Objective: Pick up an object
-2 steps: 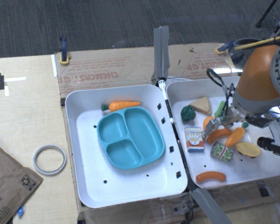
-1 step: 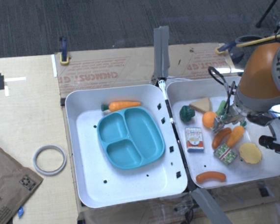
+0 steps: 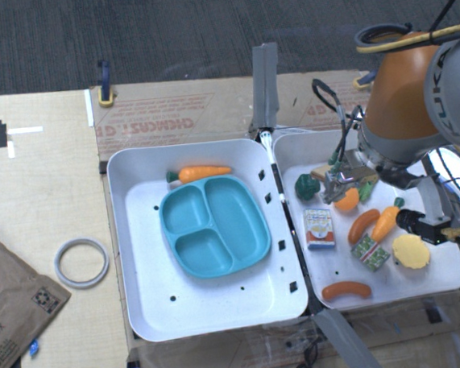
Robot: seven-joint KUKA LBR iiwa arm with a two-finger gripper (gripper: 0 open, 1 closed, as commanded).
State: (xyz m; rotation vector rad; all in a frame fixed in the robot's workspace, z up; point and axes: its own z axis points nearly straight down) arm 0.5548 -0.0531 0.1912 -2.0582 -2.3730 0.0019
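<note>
The gripper (finger state hidden) hangs over a right bin holding two sausages, one juice box and one lemon

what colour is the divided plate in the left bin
Light blue, a turquoise shade; the divided plate shows plainly in the camera view.

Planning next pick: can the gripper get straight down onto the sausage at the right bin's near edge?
Probably yes. The sausage lies alone near the right bin's front wall, nothing on top; the gripper sits further back.
</note>
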